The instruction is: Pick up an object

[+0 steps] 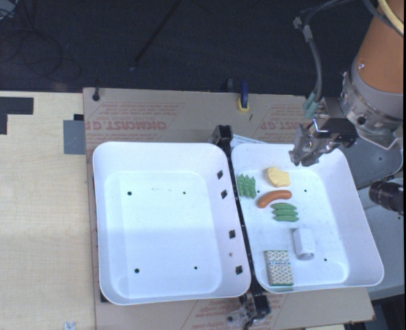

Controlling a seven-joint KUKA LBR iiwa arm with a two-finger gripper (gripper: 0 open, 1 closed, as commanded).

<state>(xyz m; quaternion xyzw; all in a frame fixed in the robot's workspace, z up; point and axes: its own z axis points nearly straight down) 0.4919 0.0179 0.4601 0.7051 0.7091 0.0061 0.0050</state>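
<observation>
My gripper hangs over the far edge of the right bin, above and to the right of a yellow piece. Nothing shows between its fingers. Below the yellow piece lie an orange sausage, a green pea pod and, near the bin's left wall, a green ridged piece. Further forward sit a grey cylinder and a small patterned box.
The left bin sits beside the right one, joined by a black divider strip. Both rest on a cardboard sheet. A cable loops above the gripper.
</observation>
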